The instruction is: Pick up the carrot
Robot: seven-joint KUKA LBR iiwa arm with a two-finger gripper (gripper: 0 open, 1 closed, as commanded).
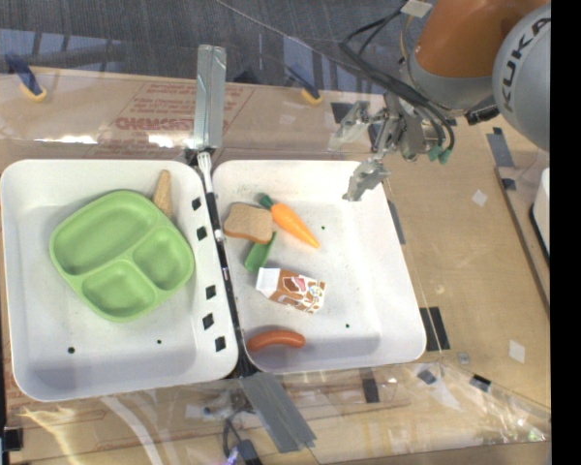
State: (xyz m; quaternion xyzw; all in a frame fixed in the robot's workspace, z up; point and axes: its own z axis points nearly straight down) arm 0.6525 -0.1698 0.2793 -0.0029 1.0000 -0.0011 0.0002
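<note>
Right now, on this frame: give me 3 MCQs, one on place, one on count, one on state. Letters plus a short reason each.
1. Where is the carrot?
A. right bin
B. left bin
C. on the bench outside the bins

2. How many compartments has the green tray?
A. two
B. three
C. five

3. How does the carrot stand with the gripper?
A. gripped and lifted
B. lying in the bin, apart from the gripper
C. pinned under the gripper

Key: 1 A, it lies beside the bread slice in the right bin. 2 B, one large and two small sections. 3 B, the gripper hangs at the bin's far right corner, clear of the carrot.
</note>
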